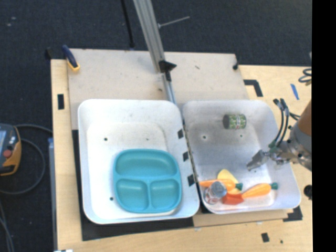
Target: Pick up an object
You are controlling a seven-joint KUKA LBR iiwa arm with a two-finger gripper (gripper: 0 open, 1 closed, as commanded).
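Camera view: gripper (pixel 258 161) over right bin (pixel 210 119), finger state can't tell, nothing seen held. Toy pile (pixel 236 189) just below it, can (pixel 234 121) above. Pick not done.

Even overhead light, soft and slightly grainy picture

The two white bins (pixel 131 109) are brightest, near washed out, with faint grey mottling in the right one. The floor around the table (pixel 110 75) falls dark. Shadows are short and weak, a thin dark edge under the bins. Fine detail is blurred; small objects by the end effector (pixel 257 161) smear together.
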